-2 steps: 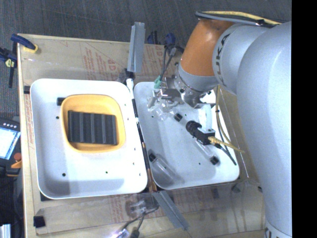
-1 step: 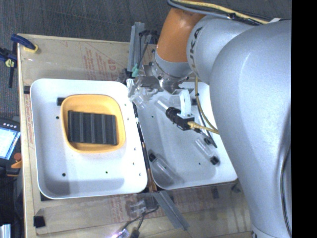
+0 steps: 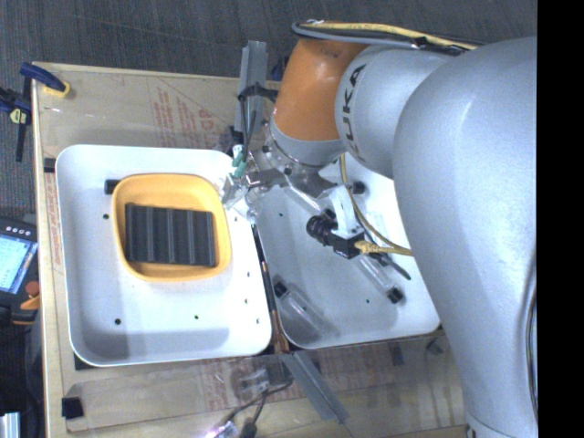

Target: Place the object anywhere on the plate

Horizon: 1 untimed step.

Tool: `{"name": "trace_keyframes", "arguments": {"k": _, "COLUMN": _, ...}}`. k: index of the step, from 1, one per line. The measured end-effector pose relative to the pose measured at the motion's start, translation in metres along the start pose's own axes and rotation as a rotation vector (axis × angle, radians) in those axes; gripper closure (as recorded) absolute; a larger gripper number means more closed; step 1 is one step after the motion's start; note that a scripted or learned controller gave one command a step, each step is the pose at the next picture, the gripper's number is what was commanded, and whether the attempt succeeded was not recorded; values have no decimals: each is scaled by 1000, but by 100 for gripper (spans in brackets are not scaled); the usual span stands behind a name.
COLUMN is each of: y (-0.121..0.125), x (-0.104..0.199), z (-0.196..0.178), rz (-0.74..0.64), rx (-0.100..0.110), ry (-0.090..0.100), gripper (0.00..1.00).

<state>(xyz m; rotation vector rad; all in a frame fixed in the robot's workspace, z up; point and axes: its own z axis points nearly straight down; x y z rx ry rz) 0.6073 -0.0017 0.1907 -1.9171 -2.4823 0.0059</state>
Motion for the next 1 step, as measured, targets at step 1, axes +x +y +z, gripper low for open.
{"name": "trace_keyframes", "arguments": {"k": 1, "y": 0, "x": 0, "z": 0, "rz": 0, "rx": 0, "ry": 0, "gripper": 0}}
